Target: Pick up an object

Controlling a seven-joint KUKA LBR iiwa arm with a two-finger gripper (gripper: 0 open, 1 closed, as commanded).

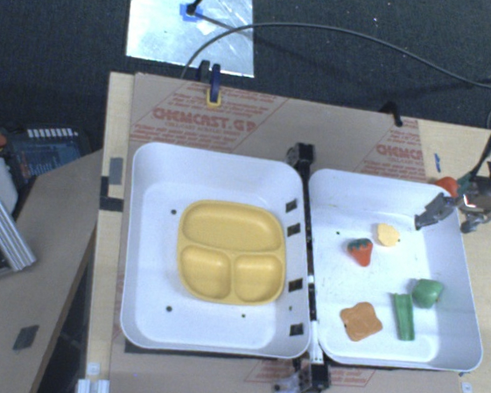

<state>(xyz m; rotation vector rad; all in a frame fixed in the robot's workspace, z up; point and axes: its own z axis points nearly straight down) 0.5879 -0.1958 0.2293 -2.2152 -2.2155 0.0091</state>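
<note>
The right bin [463, 260] holds a small strawberry [360, 250], a pale yellow round piece [388, 236], a brown toast slice [361, 321], a green stick [403, 317] and a green rounded piece [427, 292]. My gripper [448, 217] hangs over the bin's upper right part, above and to the right of the yellow piece. Its two dark fingers are spread apart and open, with nothing between them. It touches none of the objects.
A yellow three-compartment plate [229, 251] lies in the left bin [150, 224]. A small red-orange item [446, 184] sits by the right bin's far rim, close to the gripper. Cables run across the dark floor behind the bench.
</note>
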